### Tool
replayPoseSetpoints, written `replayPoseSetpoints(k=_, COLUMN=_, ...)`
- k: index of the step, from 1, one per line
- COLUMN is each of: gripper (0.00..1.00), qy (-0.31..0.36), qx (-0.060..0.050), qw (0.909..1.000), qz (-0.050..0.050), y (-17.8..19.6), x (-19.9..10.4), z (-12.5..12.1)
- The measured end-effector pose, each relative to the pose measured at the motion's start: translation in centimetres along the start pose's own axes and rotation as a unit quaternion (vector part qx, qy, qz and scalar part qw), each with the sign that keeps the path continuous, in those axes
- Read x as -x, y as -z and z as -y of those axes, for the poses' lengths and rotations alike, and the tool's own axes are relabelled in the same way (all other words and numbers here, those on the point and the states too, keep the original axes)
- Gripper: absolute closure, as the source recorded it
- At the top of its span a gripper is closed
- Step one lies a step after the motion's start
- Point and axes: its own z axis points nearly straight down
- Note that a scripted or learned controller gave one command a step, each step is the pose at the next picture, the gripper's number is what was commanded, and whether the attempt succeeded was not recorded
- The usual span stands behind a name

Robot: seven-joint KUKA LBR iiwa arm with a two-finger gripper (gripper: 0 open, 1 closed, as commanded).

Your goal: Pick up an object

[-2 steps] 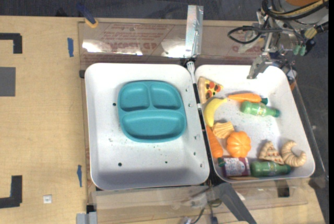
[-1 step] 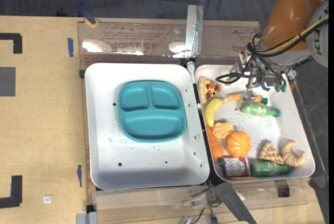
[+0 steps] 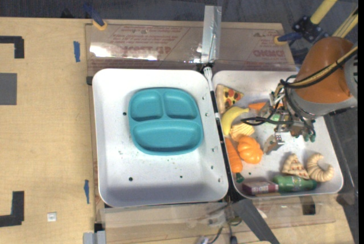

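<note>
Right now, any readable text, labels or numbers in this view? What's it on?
No text can be read.
Red print on the clear plastic sheet behind the left white bin: blurred and upside down, unreadable.
Red print on the clear sheet behind the right white bin: same, unreadable.
Label on the green bottle in the right bin: too small to read.
</note>
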Motion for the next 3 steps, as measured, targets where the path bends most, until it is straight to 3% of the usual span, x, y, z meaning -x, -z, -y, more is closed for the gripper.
replayPoseSetpoints(k=1, gripper=0.0, qy=0.012, qx=0.001, qw=0.9999, qz=-0.004, y=-0.3, x=8.0, z=2.2)
replayPoseSetpoints(k=2, gripper=0.0, qy=-0.065, qx=0.008, qw=0.9976, qz=-0.023, y=-0.4, x=9.7, z=3.6)
replayPoseSetpoints(k=3, gripper=0.0, qy=-0.044, qx=0.005, qw=0.9989, qz=-0.013, y=-0.4, x=9.2, z=5.9)
